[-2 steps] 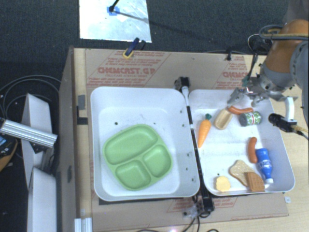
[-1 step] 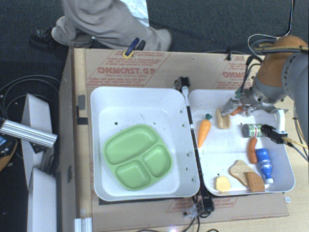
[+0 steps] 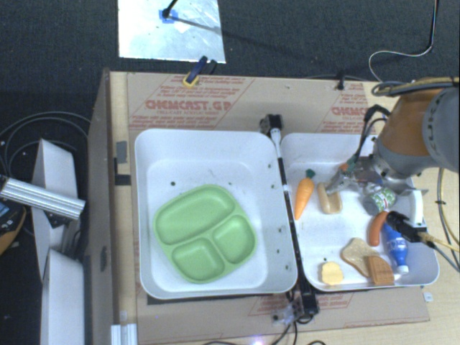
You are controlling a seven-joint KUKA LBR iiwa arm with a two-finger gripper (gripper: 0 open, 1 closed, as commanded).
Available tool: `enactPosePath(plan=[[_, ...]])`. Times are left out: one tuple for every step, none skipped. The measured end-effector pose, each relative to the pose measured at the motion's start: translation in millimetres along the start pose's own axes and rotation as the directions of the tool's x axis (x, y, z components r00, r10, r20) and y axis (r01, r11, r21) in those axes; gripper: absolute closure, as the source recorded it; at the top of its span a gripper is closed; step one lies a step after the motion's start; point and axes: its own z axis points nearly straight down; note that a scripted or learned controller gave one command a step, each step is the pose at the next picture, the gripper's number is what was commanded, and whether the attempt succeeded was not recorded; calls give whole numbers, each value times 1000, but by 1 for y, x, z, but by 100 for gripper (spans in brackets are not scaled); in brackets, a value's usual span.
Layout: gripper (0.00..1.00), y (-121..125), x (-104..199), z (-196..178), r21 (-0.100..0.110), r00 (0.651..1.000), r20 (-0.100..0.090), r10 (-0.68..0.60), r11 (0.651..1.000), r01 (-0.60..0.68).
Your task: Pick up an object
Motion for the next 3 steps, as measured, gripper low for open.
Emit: enactPosePath(plan=[[0,73,-25,-40,2,1000,0,-3,1000,3],[0,16,-1,0,-2,1000,1,0,1000,0],[0,73,-32,-87,1,1000,1,-3,1000,3]])
